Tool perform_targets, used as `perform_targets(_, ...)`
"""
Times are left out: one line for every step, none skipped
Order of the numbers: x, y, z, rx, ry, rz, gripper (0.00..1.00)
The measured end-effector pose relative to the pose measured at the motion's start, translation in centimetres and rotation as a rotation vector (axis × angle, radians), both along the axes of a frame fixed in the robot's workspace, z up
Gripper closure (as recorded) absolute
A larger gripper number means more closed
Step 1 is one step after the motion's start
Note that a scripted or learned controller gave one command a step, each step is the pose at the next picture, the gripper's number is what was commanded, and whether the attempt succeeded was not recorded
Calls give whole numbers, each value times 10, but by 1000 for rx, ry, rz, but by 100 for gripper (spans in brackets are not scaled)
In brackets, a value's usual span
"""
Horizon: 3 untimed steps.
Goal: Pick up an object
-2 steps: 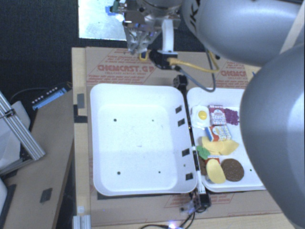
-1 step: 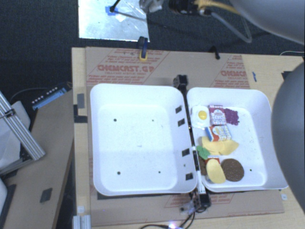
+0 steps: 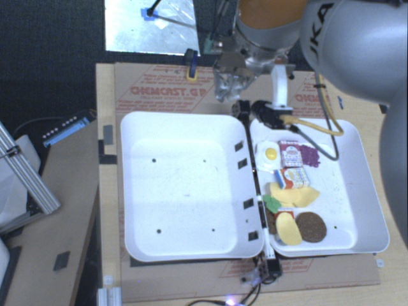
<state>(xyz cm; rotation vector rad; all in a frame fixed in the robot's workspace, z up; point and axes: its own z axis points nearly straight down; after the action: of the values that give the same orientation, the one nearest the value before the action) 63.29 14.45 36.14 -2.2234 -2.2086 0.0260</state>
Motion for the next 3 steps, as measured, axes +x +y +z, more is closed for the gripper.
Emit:
perform_targets(17,31,185,12,-38,13,100)
perform_targets(34,94,37,5,-4,15,100)
perform_targets(35,90,184,12,-34,13,100)
